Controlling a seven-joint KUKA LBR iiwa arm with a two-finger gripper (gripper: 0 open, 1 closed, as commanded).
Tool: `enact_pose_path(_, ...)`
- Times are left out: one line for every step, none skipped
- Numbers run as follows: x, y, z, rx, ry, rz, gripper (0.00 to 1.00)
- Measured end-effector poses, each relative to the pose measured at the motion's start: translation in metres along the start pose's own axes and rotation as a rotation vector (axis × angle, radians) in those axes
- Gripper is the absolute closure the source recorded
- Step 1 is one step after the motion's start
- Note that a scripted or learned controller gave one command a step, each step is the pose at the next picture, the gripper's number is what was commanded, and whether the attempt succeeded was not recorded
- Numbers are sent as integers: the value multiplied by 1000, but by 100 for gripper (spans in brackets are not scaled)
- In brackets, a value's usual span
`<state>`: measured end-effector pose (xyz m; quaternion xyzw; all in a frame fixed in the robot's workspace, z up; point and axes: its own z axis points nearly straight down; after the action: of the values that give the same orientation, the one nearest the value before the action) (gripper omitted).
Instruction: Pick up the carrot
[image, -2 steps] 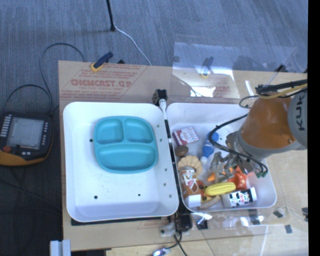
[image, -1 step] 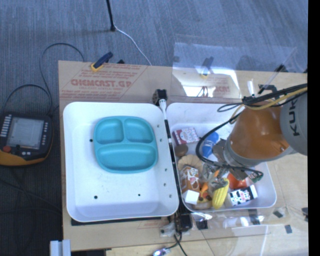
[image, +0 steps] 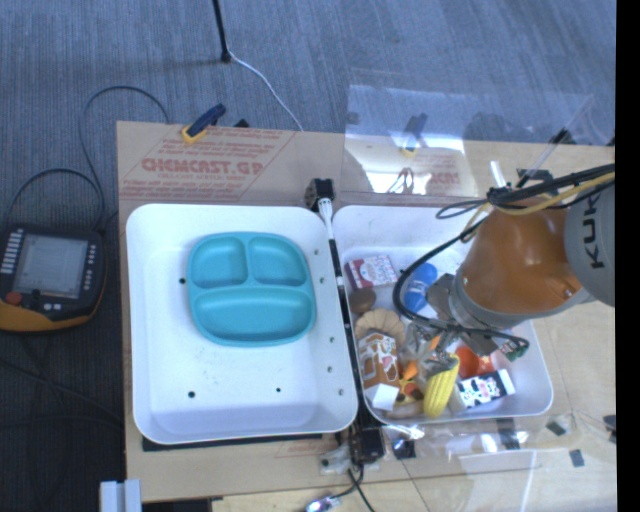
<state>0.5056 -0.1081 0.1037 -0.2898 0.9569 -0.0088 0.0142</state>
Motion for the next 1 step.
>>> enact_pose_path(-17, 26, -81, -21, 20, 249, 100)
